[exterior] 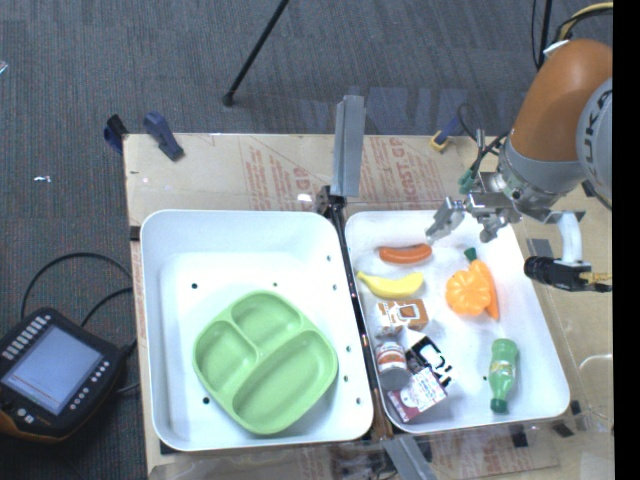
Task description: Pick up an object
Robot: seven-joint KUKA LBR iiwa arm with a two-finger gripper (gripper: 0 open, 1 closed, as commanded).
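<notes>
While the gripper (466, 218) is held above the right bin (553, 368), its fingers are spread open and nothing is held between them. A hot dog (405, 254) is seen just below, at seven o'clock from the fingers.

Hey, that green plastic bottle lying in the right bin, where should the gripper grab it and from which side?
Probably around the middle of the green plastic bottle, coming straight down from above. It lies flat on the floor of the right white bin, long axis running roughly near to far, so the fingers would best close across its narrow width. The bin wall is close on its right, which leaves less room there.
</notes>
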